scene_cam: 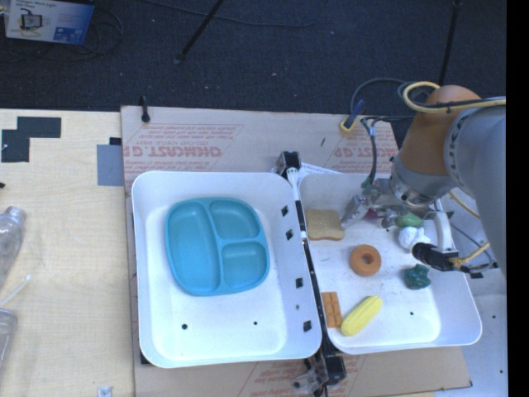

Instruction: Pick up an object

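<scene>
Here the gripper (pixel 361 208) hangs low over the right bin (pixel 450 325), near its far edge.
Its finger state cannot be told. Bread slice (pixel 324 224) lies near the bin's left wall, just beside the gripper; the doughnut (pixel 364 260) sits mid-bin, the corn cob (pixel 361 315) toward the near edge. The blue tray (pixel 216 245) rests in the left bin (pixel 157 321).

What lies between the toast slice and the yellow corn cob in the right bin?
In the camera view, bare white bin floor separates the toast slice from the corn cob; the doughnut sits just right of that line.
</scene>
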